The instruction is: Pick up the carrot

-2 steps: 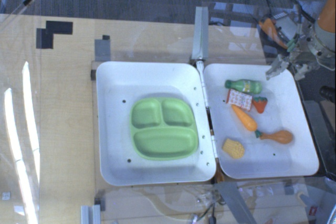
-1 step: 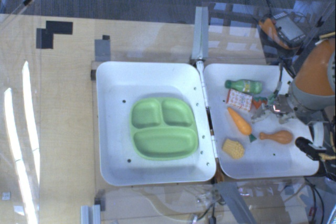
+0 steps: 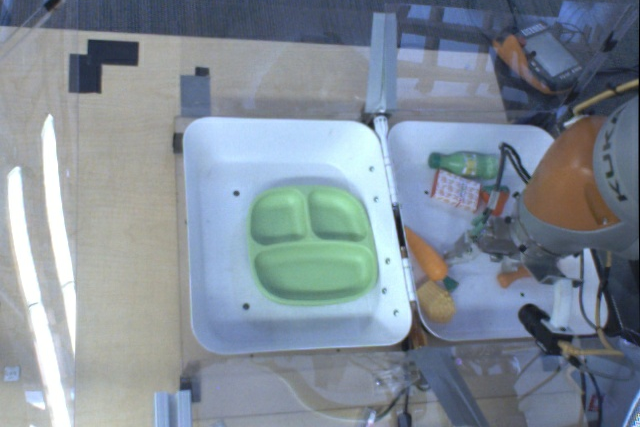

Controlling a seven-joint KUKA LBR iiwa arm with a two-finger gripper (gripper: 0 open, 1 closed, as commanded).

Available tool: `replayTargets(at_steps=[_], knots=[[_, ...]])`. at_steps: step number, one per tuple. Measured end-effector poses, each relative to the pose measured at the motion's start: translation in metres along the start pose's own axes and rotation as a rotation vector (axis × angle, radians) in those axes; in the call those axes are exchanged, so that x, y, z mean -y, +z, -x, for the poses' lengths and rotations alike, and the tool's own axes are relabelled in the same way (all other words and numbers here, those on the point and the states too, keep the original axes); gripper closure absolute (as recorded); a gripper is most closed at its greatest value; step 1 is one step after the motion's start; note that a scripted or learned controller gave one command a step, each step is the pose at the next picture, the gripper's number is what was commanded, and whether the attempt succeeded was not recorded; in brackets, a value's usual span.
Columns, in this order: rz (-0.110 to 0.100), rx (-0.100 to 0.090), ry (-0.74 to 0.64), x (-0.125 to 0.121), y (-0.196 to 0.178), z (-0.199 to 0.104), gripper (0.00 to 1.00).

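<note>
orange carrot [image 3: 428, 257], green tray [image 3: 312, 246]

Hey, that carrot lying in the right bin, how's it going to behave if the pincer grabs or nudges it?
The carrot looks smooth and tapered, so it may slip toward its thin end when squeezed. Its rounded body lies flat, so a nudge would probably roll it. It sits by the bin wall close to the corn cob, so a push might jam it there or bump the cob.

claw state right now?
Claw: cannot be told. It sits low in the right bin, beside the carrot, with nothing visibly held.
</note>
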State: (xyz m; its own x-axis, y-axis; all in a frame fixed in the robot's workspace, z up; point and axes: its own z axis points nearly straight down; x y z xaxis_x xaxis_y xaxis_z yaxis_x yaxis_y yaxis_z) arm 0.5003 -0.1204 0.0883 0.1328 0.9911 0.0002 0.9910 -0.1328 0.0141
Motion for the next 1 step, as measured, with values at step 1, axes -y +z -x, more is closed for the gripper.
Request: replayTargets(at_steps=[1], knots=[[0.003, -0.002, -0.002, -0.0034, -0.0088, -0.001, 1.0]])
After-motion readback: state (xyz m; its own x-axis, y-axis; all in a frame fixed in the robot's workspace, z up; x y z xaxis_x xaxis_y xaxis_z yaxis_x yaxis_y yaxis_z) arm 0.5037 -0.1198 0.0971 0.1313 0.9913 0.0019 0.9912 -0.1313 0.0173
